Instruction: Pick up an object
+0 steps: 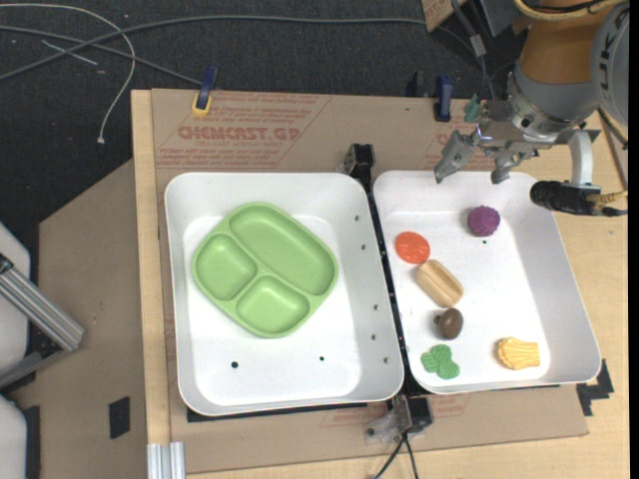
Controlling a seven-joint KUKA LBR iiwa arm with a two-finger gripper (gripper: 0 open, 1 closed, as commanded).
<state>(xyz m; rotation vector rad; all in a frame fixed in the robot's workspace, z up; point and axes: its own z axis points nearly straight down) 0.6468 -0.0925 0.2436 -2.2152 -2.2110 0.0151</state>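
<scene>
Your two-finger gripper (470, 165) hangs spread open, holding nothing, over right white bin's (569, 297) far edge, near round purple object (483, 220).

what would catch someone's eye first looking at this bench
The light green plastic divided plate stands out, lying alone in the left white bin. In the right white bin small toy foods are scattered, notably a round purple piece and an orange disc. The end effector hangs open above that bin's far edge.

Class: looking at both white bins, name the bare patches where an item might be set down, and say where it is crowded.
Left bin: bare floor along its near edge, below the green divided plate. Right bin: bare strip between the purple ball and the yellow piece. Crowded: its left side.
</scene>
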